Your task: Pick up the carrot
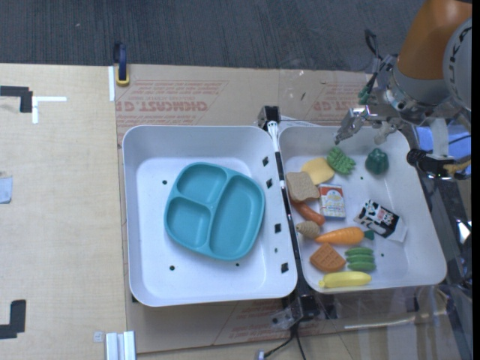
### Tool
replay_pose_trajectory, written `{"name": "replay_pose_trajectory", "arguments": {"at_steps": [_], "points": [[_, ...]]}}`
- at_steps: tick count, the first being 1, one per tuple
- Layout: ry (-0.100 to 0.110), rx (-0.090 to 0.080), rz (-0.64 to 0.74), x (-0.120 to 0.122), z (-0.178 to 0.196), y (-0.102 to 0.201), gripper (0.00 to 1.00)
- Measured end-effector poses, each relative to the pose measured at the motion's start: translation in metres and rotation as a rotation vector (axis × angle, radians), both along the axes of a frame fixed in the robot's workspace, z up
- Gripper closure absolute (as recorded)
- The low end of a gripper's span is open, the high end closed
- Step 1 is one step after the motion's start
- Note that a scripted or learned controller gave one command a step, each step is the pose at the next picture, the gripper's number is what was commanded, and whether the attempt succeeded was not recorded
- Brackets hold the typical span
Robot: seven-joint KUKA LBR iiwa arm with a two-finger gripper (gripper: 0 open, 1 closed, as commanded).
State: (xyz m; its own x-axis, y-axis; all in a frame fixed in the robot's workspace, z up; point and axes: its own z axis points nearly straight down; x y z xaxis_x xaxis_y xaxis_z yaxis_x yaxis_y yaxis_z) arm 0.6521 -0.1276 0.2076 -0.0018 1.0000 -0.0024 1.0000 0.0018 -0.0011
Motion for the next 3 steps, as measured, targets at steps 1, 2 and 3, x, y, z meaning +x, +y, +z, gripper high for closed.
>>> {"name": "replay_pose_trajectory", "arguments": {"at_steps": [1, 2, 3], "points": [[0.001, 0.001, -0.063, -0.018, -0.114, 0.031, 0.0], [0.001, 0.001, -0.12, -0.091, -0.116, 0.006, 0.0], [-0.001, 0.003, -0.09, -0.174, -0.116, 0.014, 0.0]]}}
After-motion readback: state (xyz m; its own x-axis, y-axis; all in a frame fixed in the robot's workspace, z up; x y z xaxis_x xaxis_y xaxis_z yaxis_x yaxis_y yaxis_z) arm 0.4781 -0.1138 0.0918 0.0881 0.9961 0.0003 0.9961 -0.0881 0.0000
